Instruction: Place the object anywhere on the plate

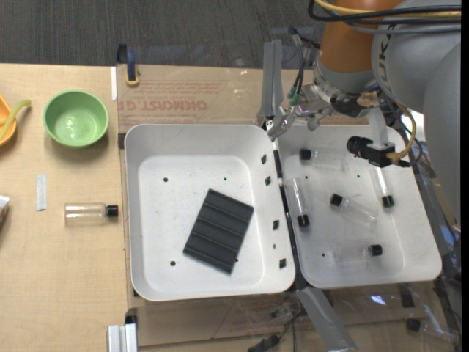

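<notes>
Gripper [300, 114]: positioned over the rear left corner of the right bin [429, 259], at the rim it shares with the left bin [135, 196]. Whether it is open or closed cannot be determined, because the wrist, cables and glare obscure the tip. No item is visibly gripped.

Objects: several clear vials [299, 202] with black caps lie scattered on the right bin floor. Their transparent bodies are hard to trace against the white; the caps are the clearest parts.

Plate [218, 231]: a dark ribbed slab, lying flat and skewed in the left bin, with nothing on it.

Bench: light wood. A green bowl [76, 118] and another vial [89, 211] sit left of the bins. An orange item [6, 123] is cut off at the left edge. Grey carpet lies beyond the bench.
</notes>
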Controlling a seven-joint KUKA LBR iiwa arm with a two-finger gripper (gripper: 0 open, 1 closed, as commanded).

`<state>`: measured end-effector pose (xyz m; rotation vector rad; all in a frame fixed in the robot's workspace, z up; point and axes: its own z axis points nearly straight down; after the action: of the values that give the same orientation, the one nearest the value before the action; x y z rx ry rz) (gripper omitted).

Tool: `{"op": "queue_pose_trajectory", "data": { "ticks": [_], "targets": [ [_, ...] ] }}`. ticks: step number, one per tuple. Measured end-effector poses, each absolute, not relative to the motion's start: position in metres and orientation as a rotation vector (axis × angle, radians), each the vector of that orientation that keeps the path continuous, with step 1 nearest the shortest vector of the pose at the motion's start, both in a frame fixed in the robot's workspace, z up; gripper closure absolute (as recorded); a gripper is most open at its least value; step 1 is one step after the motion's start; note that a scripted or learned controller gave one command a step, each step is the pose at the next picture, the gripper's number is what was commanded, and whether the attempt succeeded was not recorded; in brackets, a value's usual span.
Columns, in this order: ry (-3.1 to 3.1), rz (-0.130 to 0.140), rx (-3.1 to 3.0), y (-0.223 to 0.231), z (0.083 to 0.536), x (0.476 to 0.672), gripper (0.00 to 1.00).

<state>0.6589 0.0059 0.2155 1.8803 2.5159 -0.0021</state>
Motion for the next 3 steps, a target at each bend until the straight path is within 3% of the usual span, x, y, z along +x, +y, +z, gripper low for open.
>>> {"op": "queue_pose_trajectory", "data": {
  "ticks": [3],
  "targets": [
    [2.516,-0.002,1.88,0.0059,0.2155,0.6589,0.0]
  ]
}}
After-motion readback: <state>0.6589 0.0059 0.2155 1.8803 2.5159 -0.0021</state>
